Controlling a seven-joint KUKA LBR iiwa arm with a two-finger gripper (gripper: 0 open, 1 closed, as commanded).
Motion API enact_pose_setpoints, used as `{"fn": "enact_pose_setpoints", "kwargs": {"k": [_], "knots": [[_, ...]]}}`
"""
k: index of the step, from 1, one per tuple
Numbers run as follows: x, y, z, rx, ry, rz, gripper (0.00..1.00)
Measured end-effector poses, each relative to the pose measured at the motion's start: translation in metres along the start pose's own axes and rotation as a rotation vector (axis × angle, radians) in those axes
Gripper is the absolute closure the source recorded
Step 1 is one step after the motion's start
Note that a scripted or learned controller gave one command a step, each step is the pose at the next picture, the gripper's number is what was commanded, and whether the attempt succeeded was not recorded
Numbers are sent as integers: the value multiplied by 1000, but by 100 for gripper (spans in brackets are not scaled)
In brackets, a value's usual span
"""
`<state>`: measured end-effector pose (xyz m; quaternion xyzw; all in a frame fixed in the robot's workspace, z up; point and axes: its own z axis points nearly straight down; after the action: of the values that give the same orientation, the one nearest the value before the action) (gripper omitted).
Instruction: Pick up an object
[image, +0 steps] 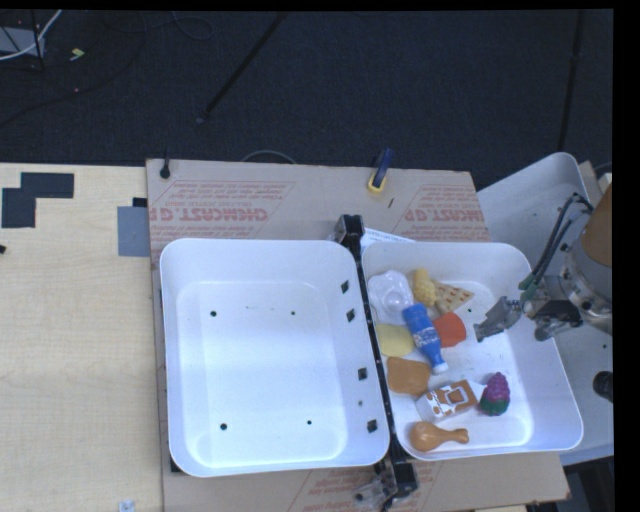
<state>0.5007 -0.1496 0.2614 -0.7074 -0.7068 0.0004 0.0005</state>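
Blue bottle (424, 337): lay on its side mid right bin (545, 420), white cap toward the near rim, among toy foods; judged light, rigid, smooth and apt to roll, best pinched across the barrel. Neighbours: orange piece (450, 329) touching, purple grapes (495, 393) apart. End effector (522, 320): fingers spread, nothing held, above the bin's right side.

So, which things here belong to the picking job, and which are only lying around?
For the job:
- hand, above the right bin
- blue bottle
- red piece
- purple grapes
- orange drumstick
- yellow corn

Lying around:
- left bin
- blue and yellow clamp
- cardboard sheet
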Motion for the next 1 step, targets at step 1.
{"fn": "enact_pose_setpoints", "kwargs": {"k": [1], "knots": [[50,-15,149,2,-2,-3,0]]}}
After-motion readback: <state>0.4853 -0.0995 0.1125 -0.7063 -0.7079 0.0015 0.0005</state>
